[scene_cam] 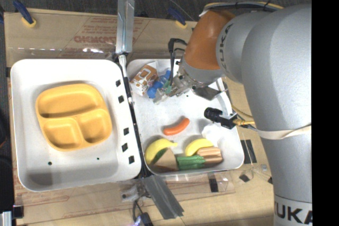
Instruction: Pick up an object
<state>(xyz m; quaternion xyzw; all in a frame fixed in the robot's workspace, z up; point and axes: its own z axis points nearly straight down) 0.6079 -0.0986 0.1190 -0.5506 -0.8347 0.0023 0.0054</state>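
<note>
Grey arm with orange band (204,45) reaches in from the right, over the far part of the right bin (139,129). Hand (172,86) sits low at the bin's far end, right against a blue object (155,91) and beside a brown-and-white packet (143,77); cannot tell whether the hand is released or clenched, the wrist hides it.

Right bin, middle: orange sausage-shaped piece (176,126), lying free. Near edge: yellow lemon-like piece (157,148), yellow banana-like piece (198,144), green block (189,161), tan layered block (210,154), crowded together and touching.

Left bin (26,166): yellow divided tray (73,115), lying flat.

Both bins rest on a cardboard-covered desk (95,29)
</note>
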